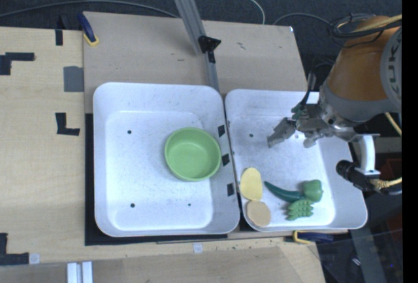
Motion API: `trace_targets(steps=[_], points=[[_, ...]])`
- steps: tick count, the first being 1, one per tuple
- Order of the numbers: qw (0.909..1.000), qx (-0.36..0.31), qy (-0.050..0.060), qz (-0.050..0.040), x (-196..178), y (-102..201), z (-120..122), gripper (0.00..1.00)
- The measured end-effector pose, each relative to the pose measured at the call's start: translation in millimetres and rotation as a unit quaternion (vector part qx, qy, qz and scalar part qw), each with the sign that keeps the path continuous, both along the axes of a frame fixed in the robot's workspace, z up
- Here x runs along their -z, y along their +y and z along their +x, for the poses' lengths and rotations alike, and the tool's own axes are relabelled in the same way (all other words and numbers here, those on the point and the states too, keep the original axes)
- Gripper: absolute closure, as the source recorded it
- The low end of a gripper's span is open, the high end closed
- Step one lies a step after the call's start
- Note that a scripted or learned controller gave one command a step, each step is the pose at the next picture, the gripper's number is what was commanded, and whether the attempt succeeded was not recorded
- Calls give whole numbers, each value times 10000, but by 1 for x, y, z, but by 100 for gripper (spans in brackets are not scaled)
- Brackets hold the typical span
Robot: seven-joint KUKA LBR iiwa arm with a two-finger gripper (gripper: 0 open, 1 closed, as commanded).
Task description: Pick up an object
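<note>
One green bowl [192, 154] in the left bin [114, 144], four small toys in the right bin [261, 112], the gripper [292, 136] spread empty above, on a wooden bench [39, 118]

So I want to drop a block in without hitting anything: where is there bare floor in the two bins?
Left bin: bare all around the green bowl, widest toward its left wall. Right bin: bare far half, left of the gripper. Crowded: its near edge, with yellow piece, tan disc and green vegetables.

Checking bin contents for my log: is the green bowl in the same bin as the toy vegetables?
No, the green bowl sits in the left bin, apart from them.
</note>
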State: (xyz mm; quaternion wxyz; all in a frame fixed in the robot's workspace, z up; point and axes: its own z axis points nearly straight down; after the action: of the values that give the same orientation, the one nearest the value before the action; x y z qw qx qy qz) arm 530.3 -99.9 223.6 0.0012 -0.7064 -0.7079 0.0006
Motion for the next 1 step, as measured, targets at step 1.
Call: trace_targets(steps=[1], points=[[10000,2,-2,0,0,0,0,0]])
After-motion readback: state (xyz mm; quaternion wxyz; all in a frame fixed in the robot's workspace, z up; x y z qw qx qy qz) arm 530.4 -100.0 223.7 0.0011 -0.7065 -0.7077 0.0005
